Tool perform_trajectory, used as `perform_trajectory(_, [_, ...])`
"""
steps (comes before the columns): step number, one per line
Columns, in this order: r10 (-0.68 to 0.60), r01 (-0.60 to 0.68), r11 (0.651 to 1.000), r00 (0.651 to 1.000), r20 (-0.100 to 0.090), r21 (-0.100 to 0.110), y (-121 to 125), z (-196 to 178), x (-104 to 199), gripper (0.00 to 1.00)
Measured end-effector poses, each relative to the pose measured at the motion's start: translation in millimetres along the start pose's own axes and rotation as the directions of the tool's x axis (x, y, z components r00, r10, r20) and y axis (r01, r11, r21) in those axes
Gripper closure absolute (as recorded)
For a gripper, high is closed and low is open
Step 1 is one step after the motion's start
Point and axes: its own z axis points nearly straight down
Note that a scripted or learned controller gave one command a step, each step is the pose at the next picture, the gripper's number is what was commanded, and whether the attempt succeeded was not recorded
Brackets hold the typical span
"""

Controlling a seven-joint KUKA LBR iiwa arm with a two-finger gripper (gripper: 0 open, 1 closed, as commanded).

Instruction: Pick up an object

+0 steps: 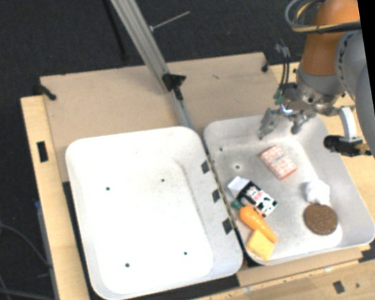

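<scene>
Plywood bench (130, 98) on dark carpet bears two white bins (140, 210); end effector (283, 121) spread open, holding nothing.

A metal rail (144, 39) slants across the wooden bench (116, 100); cables (5, 245) lie left

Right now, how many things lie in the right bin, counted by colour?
Pink and white: 1, the small packet
Black and white: 1, the cow-patterned box
Orange: 1, the carrot
Yellow: 1, the block
White: 1, the small lump
Brown: 1, the round disc
Total: 6
</scene>
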Motion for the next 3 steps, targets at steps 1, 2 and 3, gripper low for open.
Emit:
perform_trajectory(1, [-0.002, 0.002, 1.0, 1.0, 0.0, 0.0, -0.5, 40.8, -1.1, 0.0])
perform_trajectory(2, [-0.006, 0.006, 1.0, 1.0, 0.006, -0.008, 1.5, 25.1, -2.9, 1.0])
perform_trajectory(3, [0.003, -0.003, 1.0, 1.0, -0.001, -0.01, 3.8, -21.3, -8.6, 1.0])
